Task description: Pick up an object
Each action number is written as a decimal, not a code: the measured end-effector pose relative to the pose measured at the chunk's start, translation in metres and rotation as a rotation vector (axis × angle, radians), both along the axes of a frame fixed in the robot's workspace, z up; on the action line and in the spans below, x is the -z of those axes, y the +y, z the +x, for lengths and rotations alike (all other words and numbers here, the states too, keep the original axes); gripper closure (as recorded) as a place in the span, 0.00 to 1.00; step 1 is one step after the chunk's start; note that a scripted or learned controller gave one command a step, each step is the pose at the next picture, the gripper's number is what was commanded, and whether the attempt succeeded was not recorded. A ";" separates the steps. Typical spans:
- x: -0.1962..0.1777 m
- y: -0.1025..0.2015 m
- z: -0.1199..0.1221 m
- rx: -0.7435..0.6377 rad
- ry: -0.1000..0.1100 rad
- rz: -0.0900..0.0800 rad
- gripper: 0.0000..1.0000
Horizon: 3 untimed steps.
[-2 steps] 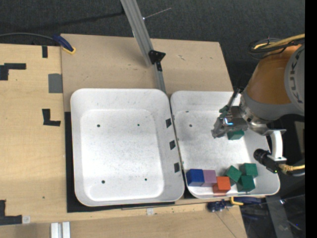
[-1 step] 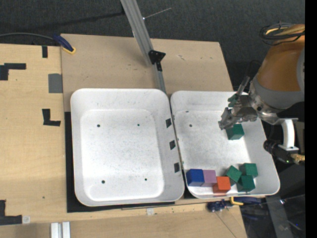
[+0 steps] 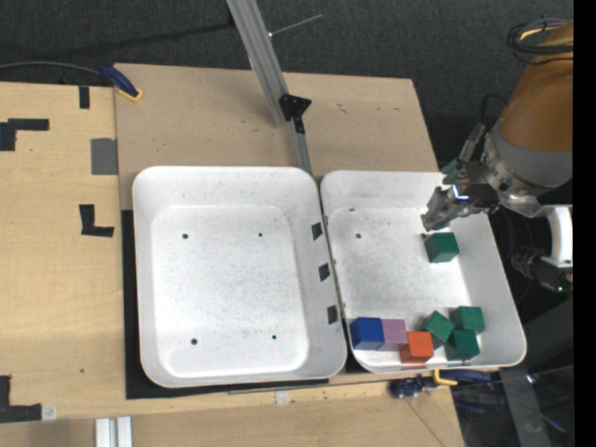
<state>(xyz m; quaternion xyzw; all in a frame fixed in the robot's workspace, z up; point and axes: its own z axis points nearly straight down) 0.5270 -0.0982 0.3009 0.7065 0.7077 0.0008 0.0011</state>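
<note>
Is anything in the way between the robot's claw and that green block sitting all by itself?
Nothing visible is. The gripper hangs just above the lone green block in the right bin, with bare white floor between them. The other blocks are bunched at the bin's near edge, away from both.

— Can you read anything from here? Any label, brand, number?

— No, nothing. The blocks in the right bin have plain faces, no letters that I can make out.

— What about those black marks on the worktop, over on the left?

— Just strips of tape in angular shapes, not writing. The arm shows no legible marking either; anything there is too small to tell.
</note>
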 end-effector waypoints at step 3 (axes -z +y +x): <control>0.039 0.173 -0.017 -0.005 0.008 0.002 1.00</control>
